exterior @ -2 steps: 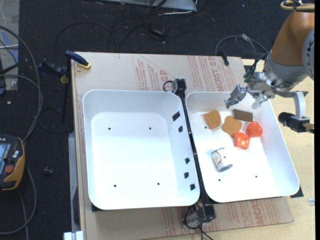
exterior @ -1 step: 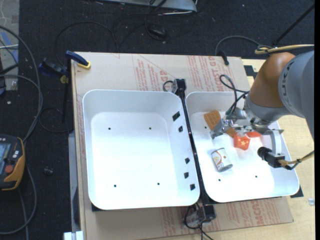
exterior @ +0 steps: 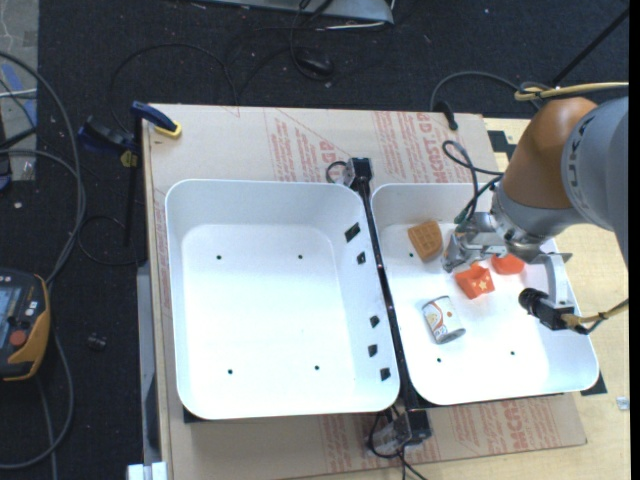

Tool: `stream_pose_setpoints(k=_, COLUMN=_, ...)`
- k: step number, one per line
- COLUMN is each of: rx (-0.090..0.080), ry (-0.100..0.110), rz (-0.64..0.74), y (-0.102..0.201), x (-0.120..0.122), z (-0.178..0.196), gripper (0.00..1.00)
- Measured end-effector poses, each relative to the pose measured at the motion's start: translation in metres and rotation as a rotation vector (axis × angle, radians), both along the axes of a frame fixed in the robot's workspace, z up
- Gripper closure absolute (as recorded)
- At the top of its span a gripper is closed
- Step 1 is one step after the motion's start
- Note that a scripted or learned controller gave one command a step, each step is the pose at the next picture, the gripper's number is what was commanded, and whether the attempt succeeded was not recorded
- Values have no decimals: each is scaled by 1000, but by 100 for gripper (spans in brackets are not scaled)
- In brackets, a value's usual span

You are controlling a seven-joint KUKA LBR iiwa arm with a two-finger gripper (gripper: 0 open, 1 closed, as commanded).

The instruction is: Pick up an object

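Lowest in the right bin (exterior: 560, 373) lies a small can (exterior: 442, 320) on its side; above it sit an orange-red block (exterior: 476, 282) and a tan waffle-like piece (exterior: 426, 239) — the pincer (exterior: 466, 251) hangs just beside the block, between both; its spread I cannot tell

You see the gripper (exterior: 466, 251) low in the right bin (exterior: 560, 373), near its far edge. A tan block (exterior: 426, 239) lies just beside it, an orange-red object (exterior: 476, 282) just in front, and a small can (exterior: 442, 320) sits nearer the middle.
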State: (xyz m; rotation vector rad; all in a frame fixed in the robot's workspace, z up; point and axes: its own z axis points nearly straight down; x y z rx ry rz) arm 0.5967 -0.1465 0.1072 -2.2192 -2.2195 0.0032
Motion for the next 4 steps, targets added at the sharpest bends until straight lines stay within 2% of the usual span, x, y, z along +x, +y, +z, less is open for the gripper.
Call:
stream_pose_setpoints(k=1, rx=0, ry=1, rz=0, y=0, x=0, z=0, gripper=0)
stream_pose_setpoints(k=2, rx=-1, ry=-3, rz=1, y=-11, x=50, z=-16, gripper=0)
stream_pose_setpoints(k=3, rx=0, ry=-4, rz=2, y=26, x=25, z=-15, gripper=0)
stream_pose_setpoints(k=4, rx=-1, ry=-3, rz=0, y=24, x=25, z=-6, gripper=100)
